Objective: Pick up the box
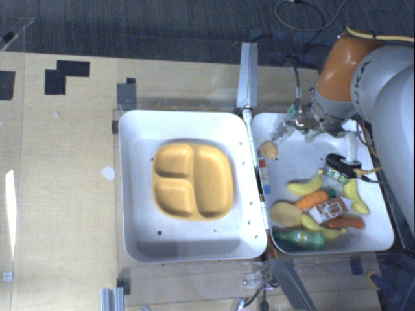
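Two white bins sit side by side on my wooden bench; the left bin (130,173) holds a yellow divided tray (193,179), the right bin (382,235) a heap of toy food. My gripper (299,122) hangs at the right bin's far edge, near a small tan lump (268,150); whether it is open or closed I cannot tell. The box (332,208), small, orange and white, lies low in the heap beside a banana (305,187), toward the near edge and right of my gripper, well apart. I judge I must travel down-frame across the bin.
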Available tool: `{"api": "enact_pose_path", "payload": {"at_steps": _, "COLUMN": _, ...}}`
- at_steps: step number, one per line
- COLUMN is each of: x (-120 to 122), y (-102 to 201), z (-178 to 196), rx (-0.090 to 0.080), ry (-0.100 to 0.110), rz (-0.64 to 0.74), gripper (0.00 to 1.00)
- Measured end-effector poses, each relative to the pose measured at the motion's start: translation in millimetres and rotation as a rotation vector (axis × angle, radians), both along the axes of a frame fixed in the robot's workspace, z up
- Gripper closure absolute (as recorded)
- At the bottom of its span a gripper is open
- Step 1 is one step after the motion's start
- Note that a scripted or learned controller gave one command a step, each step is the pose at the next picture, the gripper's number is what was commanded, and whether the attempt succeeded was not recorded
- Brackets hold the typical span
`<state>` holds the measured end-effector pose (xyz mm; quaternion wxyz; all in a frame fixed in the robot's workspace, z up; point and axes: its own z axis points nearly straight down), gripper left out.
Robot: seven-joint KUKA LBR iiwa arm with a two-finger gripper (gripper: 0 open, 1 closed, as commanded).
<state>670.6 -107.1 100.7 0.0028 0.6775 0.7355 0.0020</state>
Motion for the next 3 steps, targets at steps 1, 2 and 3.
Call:
{"api": "enact_pose_path", "payload": {"at_steps": 1, "x": -53.1, "y": -55.6, "z": -4.7, "rx": -0.005, "ry": -0.015, "rz": -0.008, "gripper": 0.0}}
{"api": "enact_pose_path", "payload": {"at_steps": 2, "x": -49.5, "y": -53.1, "z": 8.8, "rx": -0.002, "ry": -0.026, "rz": -0.006, "gripper": 1.0}}
{"api": "enact_pose_path", "payload": {"at_steps": 3, "x": -49.6, "y": -53.1, "z": 8.6, "rx": -0.002, "ry": -0.025, "rz": -0.006, "gripper": 0.0}}
